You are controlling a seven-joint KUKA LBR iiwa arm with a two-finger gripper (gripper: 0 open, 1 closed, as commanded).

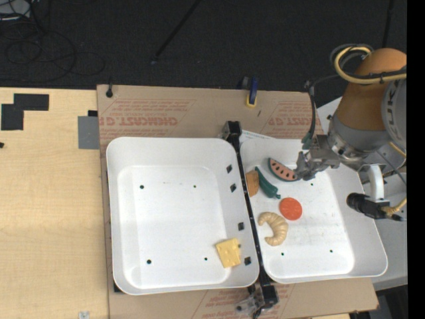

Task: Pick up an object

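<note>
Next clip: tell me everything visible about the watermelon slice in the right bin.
The watermelon slice is a small curved wedge, a toy by its look, with red flesh dotted with dark seeds and a dark green rind along its outer, upper-left edge. It lies flat on the floor of the right bin, in the upper part, just above and right of a green, stalk-like piece. The gripper is right at its right end; whether they touch cannot be told. Nothing else appears to touch it.
</note>
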